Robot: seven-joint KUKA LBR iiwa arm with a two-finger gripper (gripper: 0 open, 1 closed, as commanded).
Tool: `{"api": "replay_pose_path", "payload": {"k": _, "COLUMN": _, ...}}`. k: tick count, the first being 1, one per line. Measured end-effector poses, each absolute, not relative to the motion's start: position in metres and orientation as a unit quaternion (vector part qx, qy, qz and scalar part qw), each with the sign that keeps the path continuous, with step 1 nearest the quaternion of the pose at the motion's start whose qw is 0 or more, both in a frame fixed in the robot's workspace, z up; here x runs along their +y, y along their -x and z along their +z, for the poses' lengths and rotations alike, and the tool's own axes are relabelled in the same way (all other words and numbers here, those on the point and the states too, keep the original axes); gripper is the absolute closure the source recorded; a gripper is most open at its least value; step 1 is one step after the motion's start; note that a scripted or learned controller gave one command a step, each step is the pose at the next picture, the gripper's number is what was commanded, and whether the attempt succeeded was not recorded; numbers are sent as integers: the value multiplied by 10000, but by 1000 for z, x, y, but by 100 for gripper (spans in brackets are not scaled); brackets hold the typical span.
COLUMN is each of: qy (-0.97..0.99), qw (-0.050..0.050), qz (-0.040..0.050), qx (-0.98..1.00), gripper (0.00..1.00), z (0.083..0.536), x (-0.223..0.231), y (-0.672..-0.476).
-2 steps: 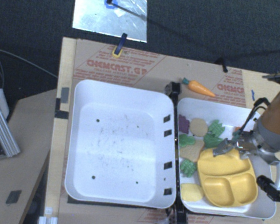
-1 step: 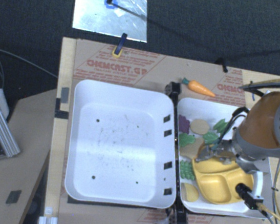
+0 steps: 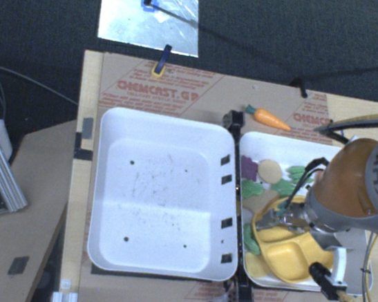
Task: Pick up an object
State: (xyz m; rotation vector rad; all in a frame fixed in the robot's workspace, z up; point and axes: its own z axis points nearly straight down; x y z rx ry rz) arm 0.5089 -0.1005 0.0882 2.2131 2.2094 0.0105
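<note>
2 white bins sit side by side. The arm [image 3: 362, 182] reaches down into the right bin [image 3: 294, 149], its gripper [image 3: 290, 215] low over 1 yellow dish [image 3: 289, 257]; whether it is open or closed cannot be told. Beside it lie 1 beige ball [image 3: 269, 171], 1 purple piece [image 3: 248, 167] and several green pieces [image 3: 286, 187]. 1 carrot [image 3: 268, 117] rests outside on the cardboard [image 3: 204, 93]. The left bin [image 3: 162, 192] is bare.

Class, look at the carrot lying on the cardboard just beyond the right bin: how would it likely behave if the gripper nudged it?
The carrot looks rounded and tapered, so it would probably roll in a curve. It looks like a small toy, likely light. Its smooth surface may slip.
</note>
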Motion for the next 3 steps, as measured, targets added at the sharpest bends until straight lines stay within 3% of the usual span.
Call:
{"api": "replay_pose_path", "payload": {"k": 1, "qy": -7069, "qw": 59, "qz": 45, "qx": 7072, "gripper": 100, "z": 99, "x": -100, "y": -511}}
{"api": "replay_pose_path", "payload": {"k": 2, "qy": -7035, "qw": 27, "qz": 38, "qx": 7107, "gripper": 100, "z": 190, "x": -42, "y": -511}}
{"api": "replay_pose_path", "payload": {"k": 3, "qy": -7042, "qw": 6, "qz": 14, "qx": 7100, "gripper": 100, "z": 184, "x": -7, "y": -526}}
